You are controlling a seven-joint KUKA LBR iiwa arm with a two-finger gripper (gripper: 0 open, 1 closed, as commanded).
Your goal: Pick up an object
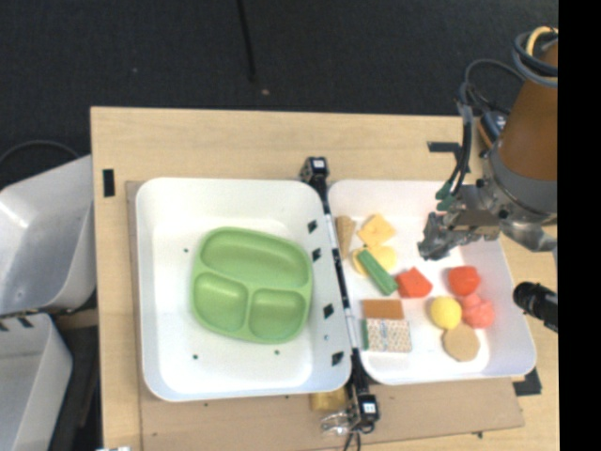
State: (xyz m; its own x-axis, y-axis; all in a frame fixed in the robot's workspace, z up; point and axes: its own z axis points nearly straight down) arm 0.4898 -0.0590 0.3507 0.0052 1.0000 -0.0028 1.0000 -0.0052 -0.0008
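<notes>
Two bins: left bin (160, 365) has green plate (252, 285)
Gripper (434, 244): over right bin (512, 360), grip state unclear
Arm (528, 139): cut off at right

The bench (225, 144) looks like pale, matt wood or plywood with a smooth face. Both bins, left (160, 365) and right (512, 355), appear to be smooth white plastic with a faint sheen. The green divided plate (252, 284) in the left bin looks like moulded plastic, smooth and softly glossy. In the right bin the small toy foods seem plastic or foam, mostly matt: the green stick (377, 271), red piece (414, 282) and yellow ball (446, 313). The speckled block (388, 335) looks rougher, sponge-like. The gripper (439, 238) appears dark matt metal.
</notes>
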